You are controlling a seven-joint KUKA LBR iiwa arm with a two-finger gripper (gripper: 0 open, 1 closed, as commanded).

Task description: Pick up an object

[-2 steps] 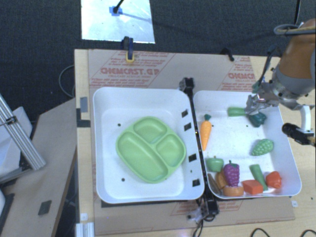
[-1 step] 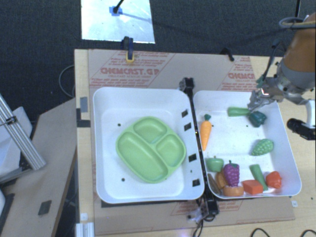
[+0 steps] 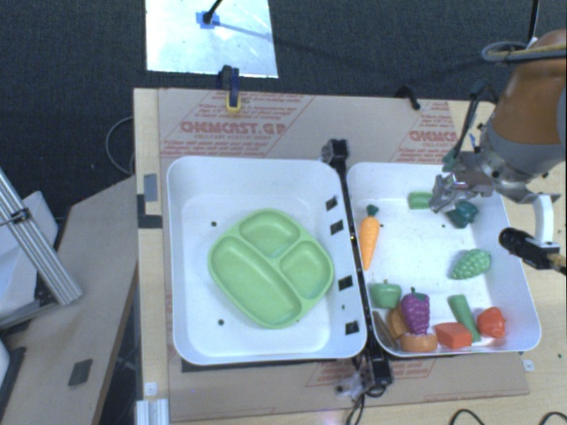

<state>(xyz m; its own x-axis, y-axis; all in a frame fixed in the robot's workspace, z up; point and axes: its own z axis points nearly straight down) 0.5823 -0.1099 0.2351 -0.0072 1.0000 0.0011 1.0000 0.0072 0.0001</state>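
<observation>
You are watching the gripper [image 3: 450, 195] hovering low over the back of the right bin [image 3: 523, 321], with a small green piece [image 3: 420, 200] lying just left of it and a teal piece [image 3: 462, 214] just beneath it. You cannot tell how far the jaws are standing apart, and nothing is showing between them. The two pieces are lying close together, so a closing grasp is risking a nudge or a miss. Behind the bin, the worktop sheet [image 3: 257, 118] is reading "CHEMCAST GP".
</observation>
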